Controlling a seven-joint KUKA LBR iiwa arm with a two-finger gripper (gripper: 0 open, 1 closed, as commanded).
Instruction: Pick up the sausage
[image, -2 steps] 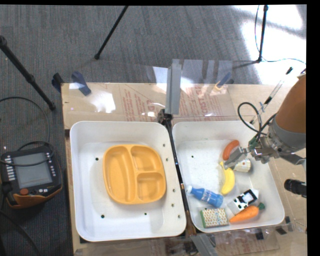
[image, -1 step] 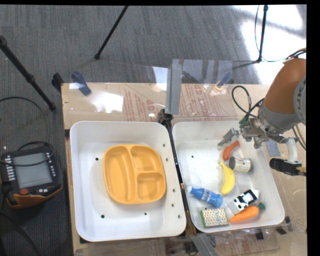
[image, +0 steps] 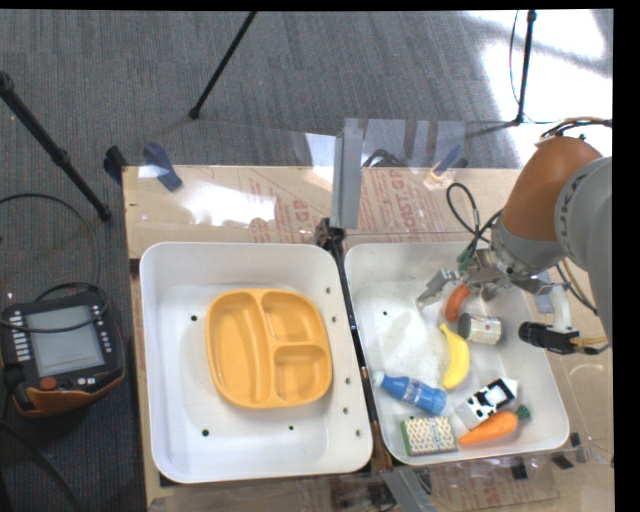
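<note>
Grey arm (image: 560, 215) reaching in from the right over the right bin (image: 375, 262), wrist bent down, gripper (image: 462, 290) fingers spread, straddling the orange-red sausage (image: 456, 301), beside a small can (image: 482, 328) and banana (image: 455, 357)

The grey two-finger gripper (image: 462, 283) covers the upper end of the small orange-red sausage (image: 456, 302). Just beside that sausage, the small white can's (image: 483, 328) label is too small to read
</note>
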